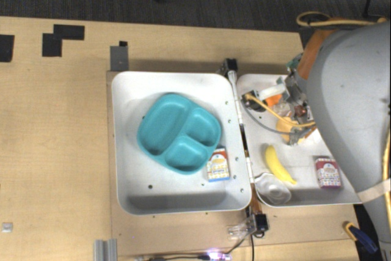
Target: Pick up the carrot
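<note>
In the right bin (305, 195), a short orange carrot (275, 99) lies near the back, partly covered by a white piece and by the gripper's cables. My gripper (295, 112) hangs low over the bin just right of the carrot, under the big grey arm (354, 107). The dark gripper body and yellow wiring blur together there. I see nothing clearly held.
A yellow banana (279, 165) lies in the right bin's front, with a clear cup (273, 188) below it and a small red carton (328, 172) to the right. The left bin (131, 192) holds a teal divided plate (179, 132) and a small carton (217, 166).
</note>
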`<state>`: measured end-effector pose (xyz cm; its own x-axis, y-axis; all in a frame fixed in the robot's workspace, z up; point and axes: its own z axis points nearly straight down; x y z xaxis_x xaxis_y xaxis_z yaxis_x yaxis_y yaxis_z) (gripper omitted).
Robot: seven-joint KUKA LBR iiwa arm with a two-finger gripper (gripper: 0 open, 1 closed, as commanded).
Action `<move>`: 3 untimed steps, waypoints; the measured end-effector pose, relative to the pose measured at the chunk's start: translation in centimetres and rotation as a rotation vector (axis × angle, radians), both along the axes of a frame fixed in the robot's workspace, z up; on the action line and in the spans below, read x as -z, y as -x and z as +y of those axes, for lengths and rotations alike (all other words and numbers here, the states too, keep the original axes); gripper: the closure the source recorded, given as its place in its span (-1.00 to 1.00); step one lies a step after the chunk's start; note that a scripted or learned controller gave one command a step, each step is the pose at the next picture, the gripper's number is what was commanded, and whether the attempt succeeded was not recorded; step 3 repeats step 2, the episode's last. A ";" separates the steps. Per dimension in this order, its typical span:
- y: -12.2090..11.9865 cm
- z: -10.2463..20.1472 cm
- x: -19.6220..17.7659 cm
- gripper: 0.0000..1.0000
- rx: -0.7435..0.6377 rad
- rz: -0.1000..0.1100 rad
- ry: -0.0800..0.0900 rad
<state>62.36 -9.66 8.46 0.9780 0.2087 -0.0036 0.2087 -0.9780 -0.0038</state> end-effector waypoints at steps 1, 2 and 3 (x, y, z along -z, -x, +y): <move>3.7 1.0 -0.1 -1.00 0.002 -0.003 -0.001; 3.5 1.1 -1.3 1.00 -0.008 -0.003 -0.003; 3.5 1.1 -1.3 1.00 -0.008 -0.003 -0.003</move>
